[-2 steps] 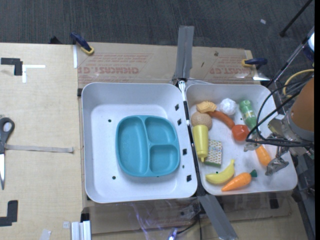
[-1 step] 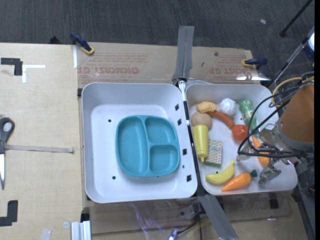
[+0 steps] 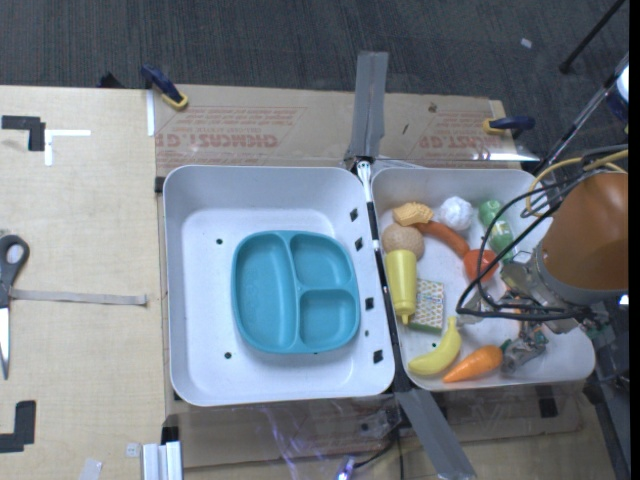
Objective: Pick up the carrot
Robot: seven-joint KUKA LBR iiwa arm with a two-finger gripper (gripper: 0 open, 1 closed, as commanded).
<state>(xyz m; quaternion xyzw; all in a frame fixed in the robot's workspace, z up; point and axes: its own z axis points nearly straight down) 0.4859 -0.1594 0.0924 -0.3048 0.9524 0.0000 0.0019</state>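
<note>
The carrot (image 3: 472, 364) is a short orange piece lying near the front wall of the right bin (image 3: 560, 370), with its thin end pointing left toward a banana. My gripper (image 3: 522, 351) hangs low in that bin, just off the carrot's thick right end, close to it or touching it. The grey wrist, loose cables and the orange band (image 3: 598, 230) above cover the gripper from above, so its state is hidden. Nothing is visibly lifted.
The right bin also holds a banana (image 3: 440, 353), a yellow bottle (image 3: 402, 280), a brown round piece (image 3: 403, 238), a long orange piece (image 3: 445, 236), a white lump (image 3: 456, 210) and green items (image 3: 492, 226). A teal divided plate (image 3: 297, 291) lies in the left bin (image 3: 190, 268).
</note>
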